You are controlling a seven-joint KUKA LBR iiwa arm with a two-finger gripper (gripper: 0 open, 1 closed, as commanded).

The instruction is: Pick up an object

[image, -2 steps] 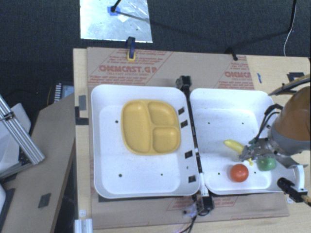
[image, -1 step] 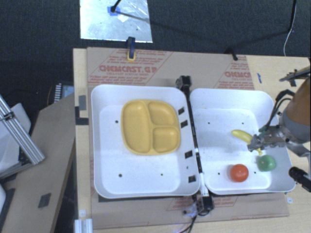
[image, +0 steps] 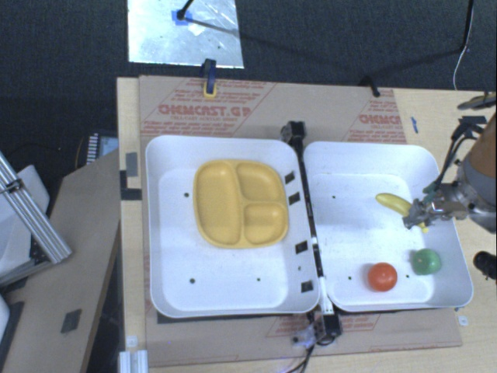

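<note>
A yellow banana (image: 392, 202) lies in the right bin (image: 349, 185), toward its right side. My gripper (image: 417, 216) hangs at the banana's right end, reaching in from the right edge; it covers the banana's tip. A red tomato-like ball (image: 381, 277) and a green round fruit (image: 425, 261) rest near the bin's front right, below the gripper.
The left bin (image: 171, 278) holds a yellow divided plate (image: 239, 203). A black divider strip (image: 305, 224) runs between the bins. The bench's cardboard sheet (image: 233, 109) lies behind them, with a yellow clamp (image: 210, 80) at the back.
</note>
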